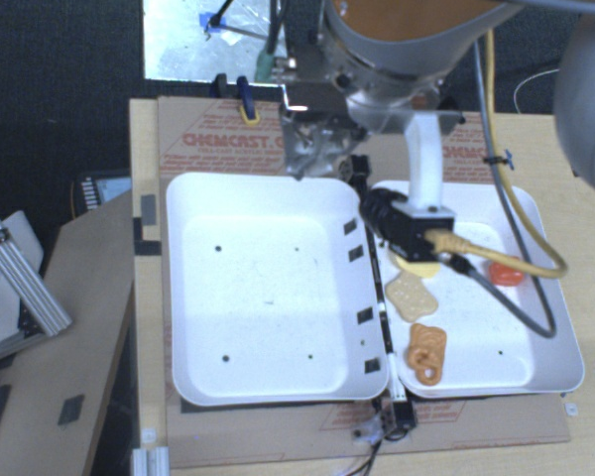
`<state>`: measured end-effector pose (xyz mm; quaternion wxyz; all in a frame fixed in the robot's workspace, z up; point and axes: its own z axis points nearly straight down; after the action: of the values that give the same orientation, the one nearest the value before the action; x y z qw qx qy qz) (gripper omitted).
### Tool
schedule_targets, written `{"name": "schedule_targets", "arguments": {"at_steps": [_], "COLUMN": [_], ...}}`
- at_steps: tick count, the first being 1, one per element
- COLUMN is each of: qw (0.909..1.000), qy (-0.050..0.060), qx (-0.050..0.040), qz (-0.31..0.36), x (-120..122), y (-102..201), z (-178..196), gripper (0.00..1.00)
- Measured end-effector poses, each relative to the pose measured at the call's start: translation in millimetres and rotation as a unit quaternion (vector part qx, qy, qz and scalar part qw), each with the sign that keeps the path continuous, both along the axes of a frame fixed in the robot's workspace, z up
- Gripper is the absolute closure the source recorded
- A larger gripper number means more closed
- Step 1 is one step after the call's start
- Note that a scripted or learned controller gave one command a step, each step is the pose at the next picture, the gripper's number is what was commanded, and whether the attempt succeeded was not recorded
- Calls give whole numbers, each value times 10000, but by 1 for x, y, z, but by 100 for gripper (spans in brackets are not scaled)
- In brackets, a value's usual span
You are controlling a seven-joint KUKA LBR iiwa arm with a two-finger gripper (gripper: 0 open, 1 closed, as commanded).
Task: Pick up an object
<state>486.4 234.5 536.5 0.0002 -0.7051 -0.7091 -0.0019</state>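
Note:
The right bin (521,360) holds several small things. An orange pretzel-shaped piece (426,351) lies near its front left corner. Just behind it is a pale beige flat piece (412,296). A yellow piece (417,267) is partly hidden beneath the robot's parts. A red-orange piece (507,274) rests toward the right wall. My gripper (317,157) hangs at the back rim of the left bin (258,286), near the divide between the bins. It is well behind and left of all these things. Nothing shows between its fingers.
The arm's large orange-banded body fills the top of the view above the right bin's back. A yellow cable (516,231) loops over the right bin. Blue and yellow clamps (246,102) sit on the cardboard behind the left bin.

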Motion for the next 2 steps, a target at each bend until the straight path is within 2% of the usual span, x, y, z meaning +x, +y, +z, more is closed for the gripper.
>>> {"name": "schedule_targets", "arguments": {"at_steps": [1,2], "qw": [10000,10000], "qy": [5,-5], "qx": [-6,4], "qz": [-6,11], "x": [2,2], "y": [0,0], "z": [-1,10], "gripper": [0,100]}}
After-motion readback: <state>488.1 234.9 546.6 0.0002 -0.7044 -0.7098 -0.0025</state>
